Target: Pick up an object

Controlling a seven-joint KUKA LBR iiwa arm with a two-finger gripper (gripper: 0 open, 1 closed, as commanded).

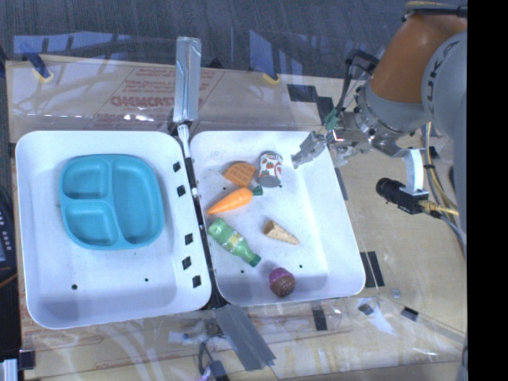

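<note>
Carrot [232, 202]: toy piece, orange, tapered, smooth plastic, with a small green top at its right end; lies near the middle of the right bin [337, 236], slanted, tip toward the divider.

Bread piece [239, 172]: tan, rounded wedge, just above the carrot's green top and close to it.

Small can [270, 168]: cylindrical, white label with red and dark print, lying tilted just right of the bread piece, upper middle of the right bin.

Green bottle [232, 241]: glossy, slender, with a yellow-and-white label, lying on a slant below the carrot, neck toward the lower right.

Cone-shaped wedge [279, 232]: tan, pointed to the right, well apart from the carrot at the bin's centre right.

Dark red ball [282, 282]: round, matt, near the lower wall of the right bin.

Blue tray [113, 200]: divided into compartments, rounded corners, smooth plastic, resting in the left bin [48, 284].

Both bins: shallow, white, rounded rims, side by side, joined by a dark clipped strip.

Gripper [304, 155]: grey metal, over the upper right part of the right bin, just right of the small can, clear of every item; whether its jaws are wide or narrow cannot be told. Nothing shows between them.

Arm [413, 54]: grey with an orange band, enters from the right.
</note>
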